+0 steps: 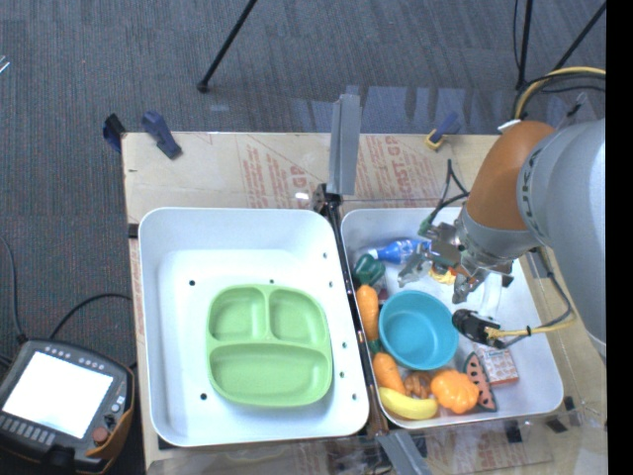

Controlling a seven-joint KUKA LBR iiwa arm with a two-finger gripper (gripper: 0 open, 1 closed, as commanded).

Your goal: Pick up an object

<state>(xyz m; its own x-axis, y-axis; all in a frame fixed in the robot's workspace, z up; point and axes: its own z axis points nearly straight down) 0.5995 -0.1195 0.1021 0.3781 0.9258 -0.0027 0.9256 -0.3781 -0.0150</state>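
Note:
My gripper [437,261] hangs low over the back of the right bin [547,379], just above the far rim of a blue bowl [418,331]. A blue and white object [400,252] lies right beside the gripper on its left. A green pepper [368,267] sits further left, against the bin's wall. An orange carrot [368,310] lies left of the bowl. In front of the bowl are a second carrot [388,372], a banana [407,404], an orange pepper [453,391], a watermelon slice [482,379] and a reddish block [500,364].
The left bin [163,265] holds a green divided plate [268,345]. A grey upright post [344,146] stands behind the wall between the bins. A teach pendant [59,394] lies on the floor at the lower left.

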